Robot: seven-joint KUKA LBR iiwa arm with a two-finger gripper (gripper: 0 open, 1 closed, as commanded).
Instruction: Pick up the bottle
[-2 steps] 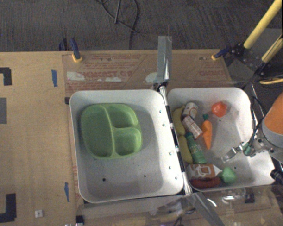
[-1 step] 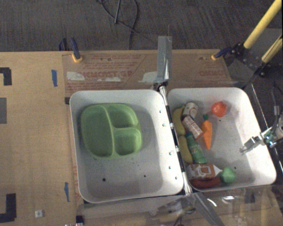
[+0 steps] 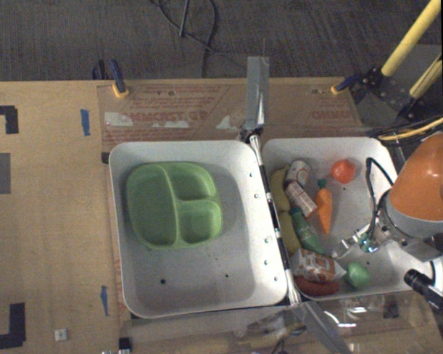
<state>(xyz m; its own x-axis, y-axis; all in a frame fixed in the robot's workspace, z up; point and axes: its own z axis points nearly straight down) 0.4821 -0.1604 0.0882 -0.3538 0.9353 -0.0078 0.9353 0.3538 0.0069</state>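
Observation:
A green bottle (image 3: 305,231) lies on its side in the right bin (image 3: 376,149), near the bin's left wall, with its neck pointing toward the lower right. A smaller white bottle with a red label (image 3: 300,199) lies just above it. My gripper (image 3: 360,241) hangs low over the bin floor, a short way to the right of the green bottle and apart from it. Nothing shows in the gripper. The grey arm with its orange band (image 3: 421,186) comes in from the right.
Around the bottles lie a banana (image 3: 279,199), a carrot (image 3: 323,209), a can (image 3: 297,168), an orange ball (image 3: 342,170), a snack packet (image 3: 315,264), a red sausage (image 3: 317,286) and a green lime (image 3: 358,275). The left bin (image 3: 138,284) holds a green divided plate (image 3: 174,204).

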